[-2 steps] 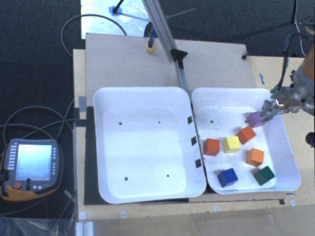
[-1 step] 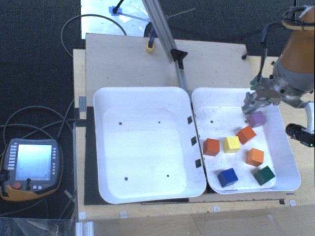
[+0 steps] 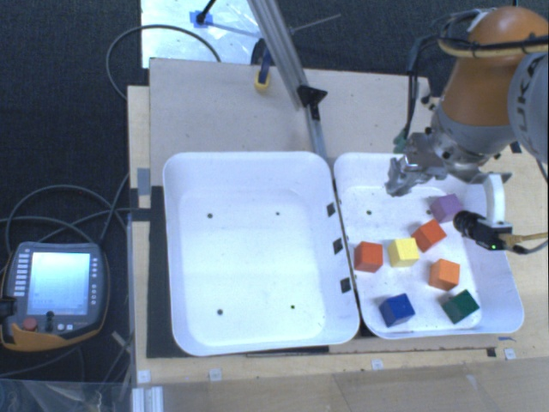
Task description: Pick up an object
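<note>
Claw (image 3: 400, 178) hung over right bin (image 3: 360, 172) at 12 o'clock — finger state unclear, can't tell. Purple cube (image 3: 445, 206) lay nearest, at its 4 o'clock — likely light, rigid; pinch flat opposite faces.

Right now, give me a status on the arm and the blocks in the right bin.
Gripper over right bin, far end, nothing seen held. Seven blocks loose; purple block nearest. Nothing blocking.
</note>
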You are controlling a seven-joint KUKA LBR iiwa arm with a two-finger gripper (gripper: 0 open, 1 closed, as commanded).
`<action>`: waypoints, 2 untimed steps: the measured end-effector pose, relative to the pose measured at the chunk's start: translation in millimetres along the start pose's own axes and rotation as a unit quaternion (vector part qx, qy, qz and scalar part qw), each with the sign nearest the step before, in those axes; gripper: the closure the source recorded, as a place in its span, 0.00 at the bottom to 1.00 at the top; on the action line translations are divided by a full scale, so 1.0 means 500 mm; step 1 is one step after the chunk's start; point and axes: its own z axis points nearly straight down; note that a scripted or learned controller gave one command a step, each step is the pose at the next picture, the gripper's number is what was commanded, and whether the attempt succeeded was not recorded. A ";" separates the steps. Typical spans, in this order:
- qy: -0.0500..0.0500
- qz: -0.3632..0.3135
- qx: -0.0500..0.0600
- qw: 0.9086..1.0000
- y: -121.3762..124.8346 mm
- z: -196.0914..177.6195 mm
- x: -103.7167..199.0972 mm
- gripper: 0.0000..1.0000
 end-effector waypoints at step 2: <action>0.000 0.000 -0.001 1.000 0.098 0.067 0.166 1.00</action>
